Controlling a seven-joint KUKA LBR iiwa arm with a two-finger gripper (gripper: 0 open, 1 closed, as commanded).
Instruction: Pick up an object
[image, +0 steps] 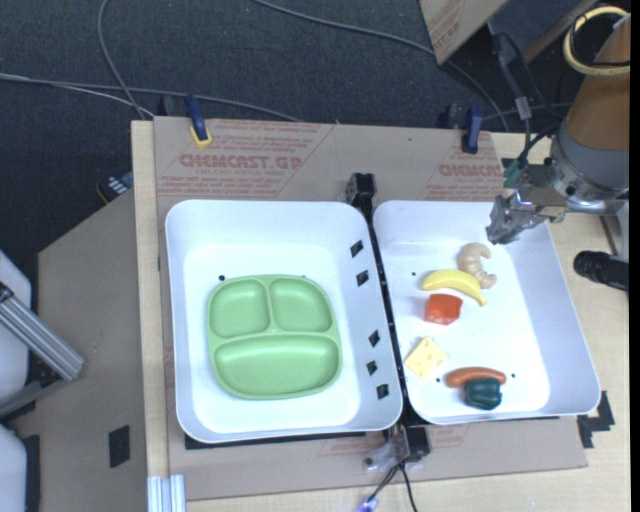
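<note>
light: bright, even | shadows: soft | focus: slightly soft | glare: none

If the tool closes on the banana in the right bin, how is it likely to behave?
The banana looks smooth and glossy, so it may slip. Its curved shape could let it pivot or rock when pushed. It lies close to the red piece, which may get nudged.

- The divided tray (272, 335) lies in the left bin (190, 240).
- In the right bin (560, 300), the banana (455, 284) lies just behind the tomato (443, 309).
- The cheese wedge (427, 357) sits nearer the front, left of the sausage (474, 377).
- The gripper (508, 226) hangs over the right bin's far edge.
</note>
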